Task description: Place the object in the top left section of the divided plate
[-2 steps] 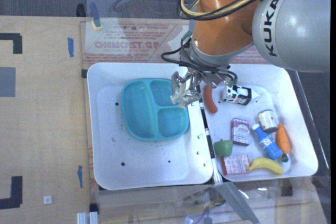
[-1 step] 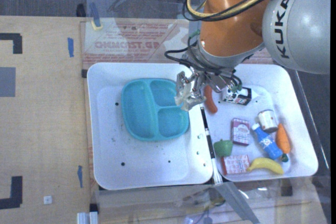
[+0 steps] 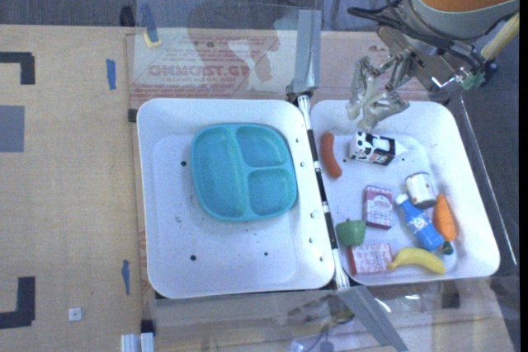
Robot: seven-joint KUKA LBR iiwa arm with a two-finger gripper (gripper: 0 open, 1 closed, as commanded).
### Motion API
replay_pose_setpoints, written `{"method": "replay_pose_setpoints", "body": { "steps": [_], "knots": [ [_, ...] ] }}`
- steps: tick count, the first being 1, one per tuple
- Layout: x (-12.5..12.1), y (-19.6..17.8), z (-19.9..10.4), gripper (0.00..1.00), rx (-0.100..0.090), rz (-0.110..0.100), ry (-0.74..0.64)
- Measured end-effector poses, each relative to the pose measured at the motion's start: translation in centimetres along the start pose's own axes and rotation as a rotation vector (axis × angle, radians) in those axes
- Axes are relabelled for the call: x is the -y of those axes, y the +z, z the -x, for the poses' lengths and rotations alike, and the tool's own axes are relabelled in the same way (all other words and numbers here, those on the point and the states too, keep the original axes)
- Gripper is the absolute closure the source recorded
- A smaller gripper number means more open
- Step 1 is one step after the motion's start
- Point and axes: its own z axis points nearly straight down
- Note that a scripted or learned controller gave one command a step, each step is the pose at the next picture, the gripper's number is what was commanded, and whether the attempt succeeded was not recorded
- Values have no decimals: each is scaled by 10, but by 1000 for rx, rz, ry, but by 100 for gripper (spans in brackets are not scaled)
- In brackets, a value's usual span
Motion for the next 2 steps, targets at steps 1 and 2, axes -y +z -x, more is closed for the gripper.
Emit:
{"method": "replay_pose_setpoints", "body": {
  "steps": [1, 2],
  "knots": [
    [-97, 111, 33, 100, -2, 3, -196],
    [-88, 265, 14, 100, 20, -9, -302]
  ]
}}
